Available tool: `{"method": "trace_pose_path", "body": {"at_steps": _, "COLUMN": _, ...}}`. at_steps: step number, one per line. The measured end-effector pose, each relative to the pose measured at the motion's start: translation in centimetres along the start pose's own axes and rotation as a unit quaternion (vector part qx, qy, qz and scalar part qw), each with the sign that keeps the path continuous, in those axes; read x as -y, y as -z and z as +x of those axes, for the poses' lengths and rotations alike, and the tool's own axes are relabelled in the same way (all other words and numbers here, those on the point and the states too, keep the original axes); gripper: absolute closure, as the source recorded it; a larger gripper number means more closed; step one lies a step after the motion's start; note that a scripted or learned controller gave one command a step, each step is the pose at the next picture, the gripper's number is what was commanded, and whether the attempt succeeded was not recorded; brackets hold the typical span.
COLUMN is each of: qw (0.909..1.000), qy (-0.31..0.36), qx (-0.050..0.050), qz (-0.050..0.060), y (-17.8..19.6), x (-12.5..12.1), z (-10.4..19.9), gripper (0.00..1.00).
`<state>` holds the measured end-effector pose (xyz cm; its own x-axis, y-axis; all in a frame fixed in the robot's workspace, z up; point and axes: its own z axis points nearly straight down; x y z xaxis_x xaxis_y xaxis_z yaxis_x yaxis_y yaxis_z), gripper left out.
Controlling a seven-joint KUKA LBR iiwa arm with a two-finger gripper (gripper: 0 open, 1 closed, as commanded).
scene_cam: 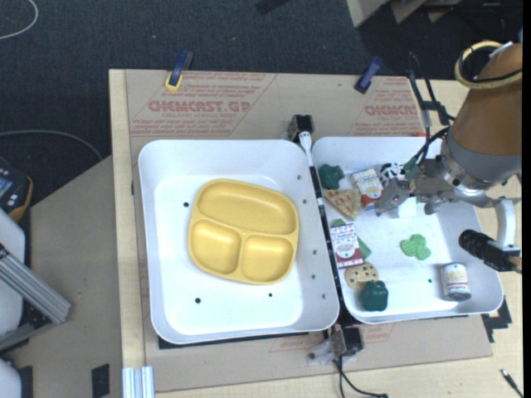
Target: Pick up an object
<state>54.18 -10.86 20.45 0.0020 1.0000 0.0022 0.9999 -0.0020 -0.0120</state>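
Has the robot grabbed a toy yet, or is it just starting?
Nothing looks picked up yet. The end effector sits low in the right bin, near the small packet and the waffle-patterned piece, but I can't see anything held in it. The green pepper, the little can and the leafy green piece lie on the bin floor. Grabbing and lifting one are left.
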Motion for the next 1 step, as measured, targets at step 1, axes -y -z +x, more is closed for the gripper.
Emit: {"method": "trace_pose_path", "body": {"at_steps": 1, "qw": 1.0000, "qy": 0.001, "qx": 0.001, "qz": -0.006, "y": 0.56, "x": -0.26, "z": 0.00, "gripper": 0.00}}
